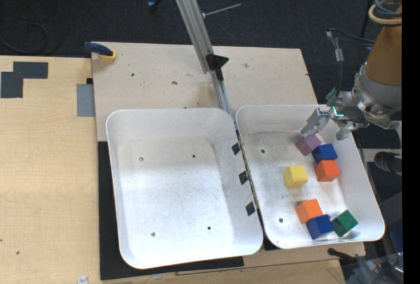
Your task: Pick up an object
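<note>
Over the right-hand bin (367,174), the arm's gripper (330,124) hovers at the far edge, fingers spread apart and grasping nothing, one tip just above a purple block (307,143). A blue cube (325,152) and orange cube (327,170) sit beside it (touching each other); a yellow cube (295,176) lies apart, nearer the bin's middle.

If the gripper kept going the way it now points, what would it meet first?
Most likely the purple block, just below-left of the gripper in the right bin; depth is unclear from this slanted view, so it may pass slightly beside it.
</note>
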Controlling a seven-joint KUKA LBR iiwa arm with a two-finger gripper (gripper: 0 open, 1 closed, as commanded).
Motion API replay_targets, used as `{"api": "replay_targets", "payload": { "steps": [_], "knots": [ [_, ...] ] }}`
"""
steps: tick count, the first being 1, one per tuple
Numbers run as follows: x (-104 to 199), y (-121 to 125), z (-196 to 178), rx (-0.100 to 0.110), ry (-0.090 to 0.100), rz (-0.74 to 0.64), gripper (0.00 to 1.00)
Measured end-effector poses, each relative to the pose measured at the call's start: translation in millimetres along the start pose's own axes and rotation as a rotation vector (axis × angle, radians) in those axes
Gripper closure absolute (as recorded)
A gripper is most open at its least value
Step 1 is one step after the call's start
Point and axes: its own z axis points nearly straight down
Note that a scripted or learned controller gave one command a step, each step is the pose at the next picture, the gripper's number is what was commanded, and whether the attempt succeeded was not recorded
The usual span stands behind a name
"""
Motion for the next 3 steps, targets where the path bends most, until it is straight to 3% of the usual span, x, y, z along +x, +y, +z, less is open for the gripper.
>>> {"api": "replay_targets", "payload": {
  "steps": [1, 3],
  "knots": [
    [-1, 1, -2, -0.004, -0.001, 0.001, 0.00],
    [7, 1, 126, 0.003, 0.001, 0.003, 0.00]
  ]
}}
